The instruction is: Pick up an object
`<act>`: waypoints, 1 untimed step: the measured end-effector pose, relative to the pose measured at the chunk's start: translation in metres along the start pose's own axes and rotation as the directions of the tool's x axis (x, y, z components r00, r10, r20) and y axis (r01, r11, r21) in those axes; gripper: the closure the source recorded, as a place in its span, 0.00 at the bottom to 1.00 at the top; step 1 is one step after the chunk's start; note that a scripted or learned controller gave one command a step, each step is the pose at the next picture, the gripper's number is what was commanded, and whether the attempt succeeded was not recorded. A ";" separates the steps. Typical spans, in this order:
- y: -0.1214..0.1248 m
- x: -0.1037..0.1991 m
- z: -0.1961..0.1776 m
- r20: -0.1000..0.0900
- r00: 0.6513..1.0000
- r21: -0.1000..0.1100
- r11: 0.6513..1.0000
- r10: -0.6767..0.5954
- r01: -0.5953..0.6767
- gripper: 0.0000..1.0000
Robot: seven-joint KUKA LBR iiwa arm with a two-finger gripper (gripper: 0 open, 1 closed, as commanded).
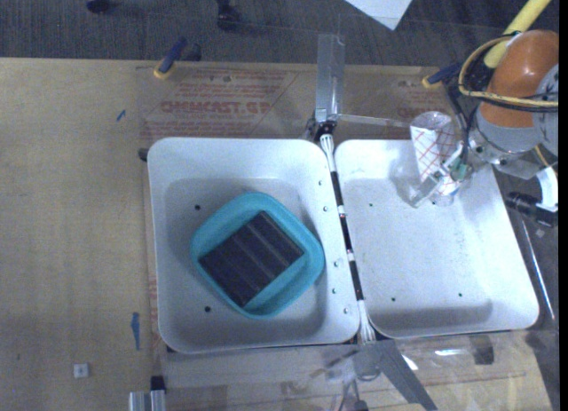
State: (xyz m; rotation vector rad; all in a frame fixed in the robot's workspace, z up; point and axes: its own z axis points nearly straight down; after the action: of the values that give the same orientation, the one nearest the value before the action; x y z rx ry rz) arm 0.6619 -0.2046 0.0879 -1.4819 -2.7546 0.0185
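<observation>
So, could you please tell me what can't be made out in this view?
- Gripper: its fingers blur against the clear cup, so grip and contact are unreadable.
- Cup: see-through, its outline fades into the right bin.
- Arm: cut off by the right edge.
- Teal container: the dark slatted thing inside is unidentifiable.

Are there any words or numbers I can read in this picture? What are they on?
Red stencilled lettering on the wooden bench, behind the left bin: too blurred to read for sure.
More faint red marks behind the right bin: unreadable.
Red pattern on the clear thing at the gripper: no words I can make out.
</observation>
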 end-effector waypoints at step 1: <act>-0.001 0.001 -0.008 -0.003 1.000 0.002 1.000 0.001 -0.001 1.00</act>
State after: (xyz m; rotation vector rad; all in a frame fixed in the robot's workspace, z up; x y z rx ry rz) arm 0.6609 -0.2046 0.0962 -1.4816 -2.7504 0.0192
